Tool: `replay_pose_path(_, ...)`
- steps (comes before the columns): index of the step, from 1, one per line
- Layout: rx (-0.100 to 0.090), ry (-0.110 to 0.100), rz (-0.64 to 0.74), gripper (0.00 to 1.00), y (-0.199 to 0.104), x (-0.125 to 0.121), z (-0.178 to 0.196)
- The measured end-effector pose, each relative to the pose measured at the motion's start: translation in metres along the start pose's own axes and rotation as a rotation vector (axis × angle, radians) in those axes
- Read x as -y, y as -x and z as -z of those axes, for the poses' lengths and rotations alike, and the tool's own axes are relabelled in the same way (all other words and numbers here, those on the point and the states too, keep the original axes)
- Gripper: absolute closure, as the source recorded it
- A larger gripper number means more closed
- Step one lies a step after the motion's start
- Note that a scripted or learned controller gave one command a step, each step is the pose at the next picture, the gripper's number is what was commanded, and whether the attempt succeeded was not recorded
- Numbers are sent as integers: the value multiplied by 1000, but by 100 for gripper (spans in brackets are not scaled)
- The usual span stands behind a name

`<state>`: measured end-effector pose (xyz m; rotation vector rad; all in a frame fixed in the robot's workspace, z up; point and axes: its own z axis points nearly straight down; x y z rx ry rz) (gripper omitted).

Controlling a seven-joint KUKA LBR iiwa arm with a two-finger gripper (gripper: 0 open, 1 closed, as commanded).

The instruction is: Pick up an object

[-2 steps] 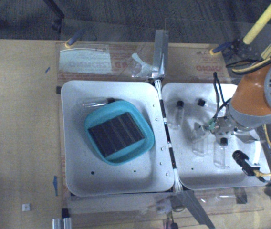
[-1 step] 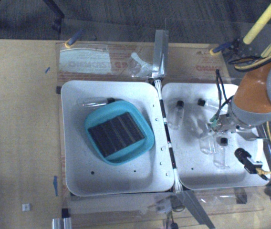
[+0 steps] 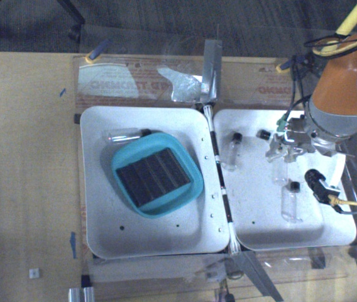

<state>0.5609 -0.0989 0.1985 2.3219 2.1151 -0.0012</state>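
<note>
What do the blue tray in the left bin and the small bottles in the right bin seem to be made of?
Blue tray: probably moulded plastic, matt, with soft rounded corners; its dark ribbed insert is unclear. Bottles: clear plastic or glass, since the white bin shows through them; black caps, likely plastic.

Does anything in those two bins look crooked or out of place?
The teal tray in the left bin sits rotated, askew to the walls. A clear vial lies flat in the right bin.
</note>
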Motion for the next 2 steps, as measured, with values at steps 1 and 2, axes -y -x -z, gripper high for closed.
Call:
replay_pose_path(1,2,2,3,100,-1,-1,10)
replay_pose_path(2,4,3,5,100,-1,-2,19)
